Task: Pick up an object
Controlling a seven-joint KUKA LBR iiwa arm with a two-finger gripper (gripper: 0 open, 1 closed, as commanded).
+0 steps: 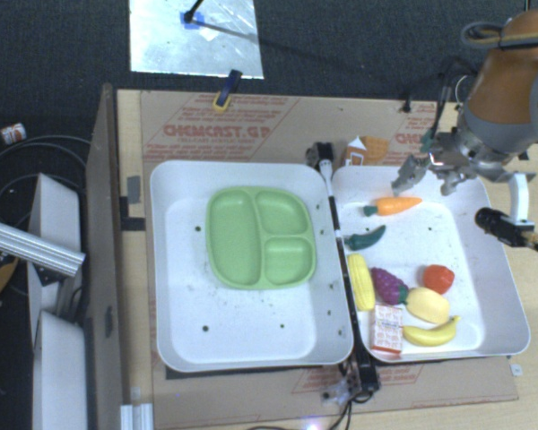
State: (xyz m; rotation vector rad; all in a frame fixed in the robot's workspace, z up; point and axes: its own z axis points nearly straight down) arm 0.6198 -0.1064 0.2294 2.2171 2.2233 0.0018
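— Gripper [430, 174] hung over the right bin's [507, 285] far edge, fingers spread apart, nothing between them; the arm [511, 79] was cut off at the frame's right.
— And the carrot [393, 206]?
— Just below the fingertips, apart from them, beside a dark green pepper [368, 236]. Corn [360, 281], grapes [389, 285], tomato [438, 278], lemon [428, 305], banana [430, 333] crowded nearer; the packet's [387, 329] label was unreadable. A green divided plate [258, 238] sat in the left bin [179, 267]
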